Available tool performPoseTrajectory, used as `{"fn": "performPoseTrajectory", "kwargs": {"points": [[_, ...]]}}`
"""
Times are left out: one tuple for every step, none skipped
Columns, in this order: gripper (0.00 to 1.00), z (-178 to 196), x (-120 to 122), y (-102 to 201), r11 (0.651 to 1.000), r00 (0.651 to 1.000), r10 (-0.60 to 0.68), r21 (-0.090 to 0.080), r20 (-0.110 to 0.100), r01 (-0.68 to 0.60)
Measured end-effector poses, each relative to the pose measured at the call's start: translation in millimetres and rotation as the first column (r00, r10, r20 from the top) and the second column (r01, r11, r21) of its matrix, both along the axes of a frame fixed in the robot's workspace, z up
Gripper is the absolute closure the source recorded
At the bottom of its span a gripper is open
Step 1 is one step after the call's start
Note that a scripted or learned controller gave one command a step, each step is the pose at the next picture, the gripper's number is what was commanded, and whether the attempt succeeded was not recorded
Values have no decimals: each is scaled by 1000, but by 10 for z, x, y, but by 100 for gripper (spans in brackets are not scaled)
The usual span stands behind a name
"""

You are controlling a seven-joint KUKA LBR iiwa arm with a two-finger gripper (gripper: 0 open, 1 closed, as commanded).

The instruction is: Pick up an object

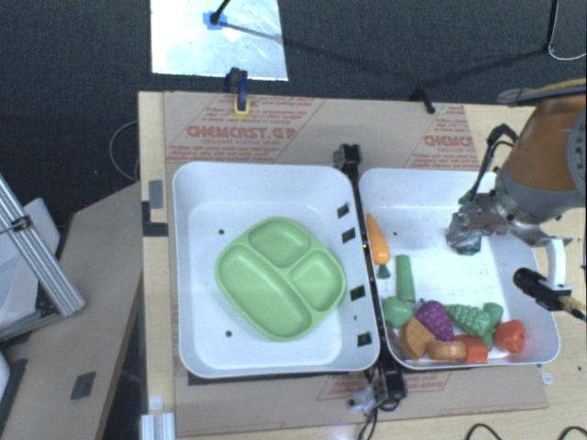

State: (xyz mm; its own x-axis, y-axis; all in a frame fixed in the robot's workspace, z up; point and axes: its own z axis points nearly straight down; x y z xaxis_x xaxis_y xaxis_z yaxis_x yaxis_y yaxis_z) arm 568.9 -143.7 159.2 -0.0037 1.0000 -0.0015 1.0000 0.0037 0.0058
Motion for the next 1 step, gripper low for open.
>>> {"fn": "performPoseTrajectory", "kwargs": {"points": [[100,635,-4,-8,1000,1000,1,0,0,-1]]}}
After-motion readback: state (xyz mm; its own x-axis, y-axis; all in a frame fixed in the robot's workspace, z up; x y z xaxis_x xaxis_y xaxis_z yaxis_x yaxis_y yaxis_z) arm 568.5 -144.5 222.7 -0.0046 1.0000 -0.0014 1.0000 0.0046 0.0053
